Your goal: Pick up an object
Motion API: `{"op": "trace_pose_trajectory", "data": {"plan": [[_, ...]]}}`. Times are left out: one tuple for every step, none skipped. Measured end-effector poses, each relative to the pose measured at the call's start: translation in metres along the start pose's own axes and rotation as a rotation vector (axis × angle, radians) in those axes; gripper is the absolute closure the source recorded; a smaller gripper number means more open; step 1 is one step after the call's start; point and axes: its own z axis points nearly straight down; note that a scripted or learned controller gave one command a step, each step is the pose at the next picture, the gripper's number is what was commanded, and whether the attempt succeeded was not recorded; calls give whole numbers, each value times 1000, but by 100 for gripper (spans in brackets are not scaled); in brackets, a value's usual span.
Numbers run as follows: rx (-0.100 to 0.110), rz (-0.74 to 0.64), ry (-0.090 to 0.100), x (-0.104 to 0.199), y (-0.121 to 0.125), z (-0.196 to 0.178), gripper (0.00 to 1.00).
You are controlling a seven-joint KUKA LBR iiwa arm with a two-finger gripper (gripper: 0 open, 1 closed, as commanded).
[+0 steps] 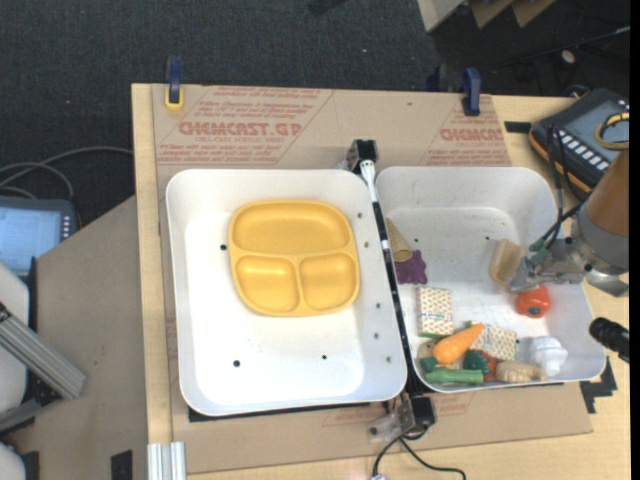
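Observation:
The right bin (470, 193) holds several small objects. A red tomato-like piece (533, 302) lies near its right side, directly under my gripper (543, 271), which hangs low over the bin at the end of the arm reaching in from the right. Just left of the gripper stands a tan block (504, 262). An orange carrot (458, 343), a green piece (452, 375), a checkered cracker (435, 309), a purple piece (409, 266) and a white lump (546, 351) lie toward the bin's front. Whether the tomato touches the gripper is unclear.
The left bin (200, 298) holds a yellow divided plate (294, 256). A black and yellow device (580, 140) sits on the bench at the far right. Blue clamps (470, 92) pin the cardboard at the back edge.

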Motion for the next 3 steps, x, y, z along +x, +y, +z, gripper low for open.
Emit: {"op": "trace_pose_trajectory", "data": {"plan": [[1,-8,5,-15,51,32,100],[8,-10,18,-9,51,31,0],[4,-12,17,-8,119,31,0]]}}
